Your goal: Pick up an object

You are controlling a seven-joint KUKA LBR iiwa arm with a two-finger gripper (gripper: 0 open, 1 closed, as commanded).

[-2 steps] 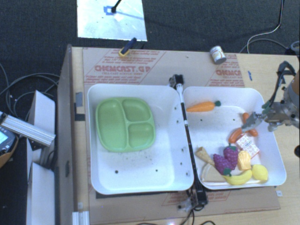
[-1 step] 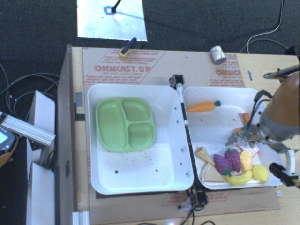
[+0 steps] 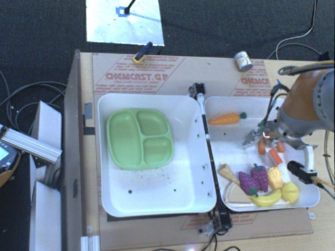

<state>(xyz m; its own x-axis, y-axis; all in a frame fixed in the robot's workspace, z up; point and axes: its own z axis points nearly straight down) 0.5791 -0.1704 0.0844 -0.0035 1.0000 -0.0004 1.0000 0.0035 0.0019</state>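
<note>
Where carrot [image 3: 225,119] lies, jaws [image 3: 260,138] nearby.

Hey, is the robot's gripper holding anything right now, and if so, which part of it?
It cannot be told. The gripper is low in the right bin, near two small orange pieces, but nothing is plainly seen between its fingers.

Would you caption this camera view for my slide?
Gripper hovers in right bin near carrot; green tray in left.

The tool [image 3: 260,138] hangs low in the right bin [image 3: 230,150], seemingly just above small orange pieces [image 3: 261,148].
</note>
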